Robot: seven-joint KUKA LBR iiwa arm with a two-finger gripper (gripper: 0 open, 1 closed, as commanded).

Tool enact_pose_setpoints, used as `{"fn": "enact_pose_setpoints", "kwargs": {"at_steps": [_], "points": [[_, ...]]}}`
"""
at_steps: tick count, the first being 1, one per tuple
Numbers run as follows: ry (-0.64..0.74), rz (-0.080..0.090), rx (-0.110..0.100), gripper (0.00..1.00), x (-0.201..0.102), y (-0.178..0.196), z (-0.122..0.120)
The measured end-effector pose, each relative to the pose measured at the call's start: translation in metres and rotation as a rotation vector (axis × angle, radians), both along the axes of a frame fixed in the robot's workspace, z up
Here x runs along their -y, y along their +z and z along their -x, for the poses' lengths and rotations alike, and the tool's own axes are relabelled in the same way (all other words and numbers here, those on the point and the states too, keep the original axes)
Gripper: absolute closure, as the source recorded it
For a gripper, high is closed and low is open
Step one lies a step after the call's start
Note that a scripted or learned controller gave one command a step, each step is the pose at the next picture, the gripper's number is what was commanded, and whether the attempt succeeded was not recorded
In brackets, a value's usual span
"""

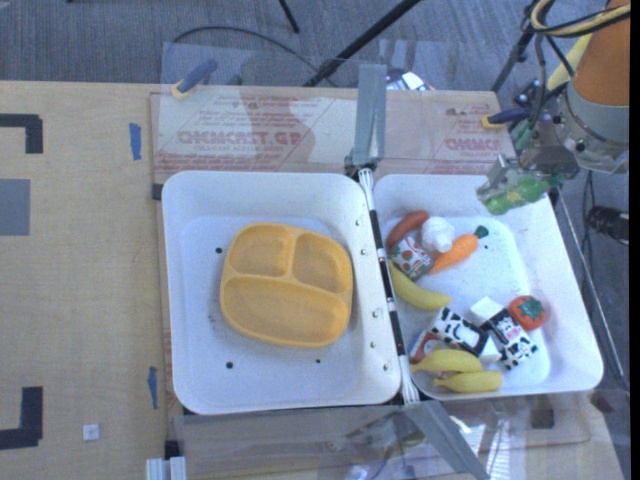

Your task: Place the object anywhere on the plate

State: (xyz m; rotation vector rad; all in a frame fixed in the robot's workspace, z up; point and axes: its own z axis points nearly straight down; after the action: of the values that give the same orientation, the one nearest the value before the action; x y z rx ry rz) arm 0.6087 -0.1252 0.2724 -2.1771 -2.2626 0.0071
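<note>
A yellow-orange plate [287, 283] with three compartments lies in the left bin [190, 298]; nothing is on it. My gripper [512, 190] hangs over the far right corner of the right bin [570, 308], well to the right of the plate. A small green object [518, 196] shows between its fingers, lifted above the bin. The image is soft there, so the object's shape is unclear.
Several toys lie in the right bin: a carrot [455, 253], a white ball-like piece [437, 233], a red sausage [407, 226], bananas [418, 293], cow-patterned blocks [460, 330] and a tomato [527, 311]. A ridge [378, 268] divides the bins.
</note>
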Motion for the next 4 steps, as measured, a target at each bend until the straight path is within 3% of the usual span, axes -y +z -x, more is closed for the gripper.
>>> {"fn": "enact_pose_setpoints", "kwargs": {"at_steps": [1, 2, 3, 4], "points": [[0.115, -0.003, -0.001, 1.0, -0.071, -0.058, -0.046], [0.198, -0.002, 0.004, 1.0, -0.146, -0.035, -0.05], [0.348, -0.003, -0.002, 1.0, -0.213, -0.089, -0.014], [0.636, -0.004, -0.003, 1.0, -0.287, -0.077, 0.015]]}}
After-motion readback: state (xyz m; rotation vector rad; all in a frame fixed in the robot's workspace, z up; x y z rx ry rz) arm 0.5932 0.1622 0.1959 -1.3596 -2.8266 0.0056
